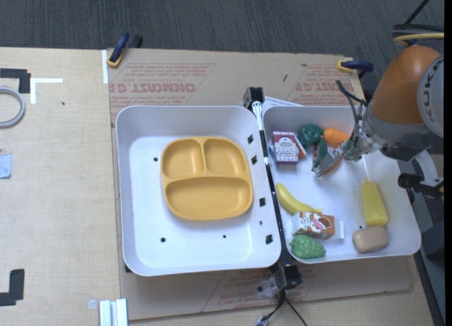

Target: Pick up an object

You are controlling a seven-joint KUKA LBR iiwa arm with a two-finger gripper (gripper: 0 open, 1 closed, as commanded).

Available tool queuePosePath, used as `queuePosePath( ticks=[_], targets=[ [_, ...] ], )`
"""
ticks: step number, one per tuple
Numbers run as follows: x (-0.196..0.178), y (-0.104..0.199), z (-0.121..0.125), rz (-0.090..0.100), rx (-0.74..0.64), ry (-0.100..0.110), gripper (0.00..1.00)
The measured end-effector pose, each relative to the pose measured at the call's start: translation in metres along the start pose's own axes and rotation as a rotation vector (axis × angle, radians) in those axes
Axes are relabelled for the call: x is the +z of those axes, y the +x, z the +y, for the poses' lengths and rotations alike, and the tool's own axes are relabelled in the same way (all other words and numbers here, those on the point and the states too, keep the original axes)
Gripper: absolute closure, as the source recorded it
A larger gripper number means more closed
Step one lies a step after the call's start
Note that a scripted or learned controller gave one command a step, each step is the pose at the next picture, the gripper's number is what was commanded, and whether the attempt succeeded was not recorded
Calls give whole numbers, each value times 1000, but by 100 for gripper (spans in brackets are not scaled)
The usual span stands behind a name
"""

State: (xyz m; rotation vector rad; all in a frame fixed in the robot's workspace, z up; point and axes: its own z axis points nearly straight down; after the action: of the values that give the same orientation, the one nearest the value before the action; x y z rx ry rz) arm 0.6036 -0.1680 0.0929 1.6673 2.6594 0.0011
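Arm over the right bin [395, 176], approach step of a pick. The gripper [326, 166] hangs low in the bin's upper part, slanting down to the left, its tip just beside a dark green toy [309, 135] and an orange piece [335, 135]. From where I stand nothing can be seen between the jaws, and whether they are wide or narrow cannot be told.

Candidates in this bin: a small red-and-white carton [285, 147] near the divider, a banana [293, 200], a yellow corn-like piece [373, 203], a tan lump [370, 238], a printed packet [318, 226] and a green leafy toy [307, 247] at the near edge. The left bin [141, 247] holds a yellow tray [207, 178].

The step appears to be descent onto a target, probably the green toy or its neighbour. The next move calls for centring on one item and closing cleanly, since the crowded pieces could be nudged aside.
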Motion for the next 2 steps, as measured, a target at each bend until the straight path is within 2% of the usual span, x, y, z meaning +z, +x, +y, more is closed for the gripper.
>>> queuePosePath(
  ticks=[1,2],
  targets=[
    [-10,-1,0,-1,3,-1,100],
    [-262,79,8,-1,185,0,100]
  ],
)
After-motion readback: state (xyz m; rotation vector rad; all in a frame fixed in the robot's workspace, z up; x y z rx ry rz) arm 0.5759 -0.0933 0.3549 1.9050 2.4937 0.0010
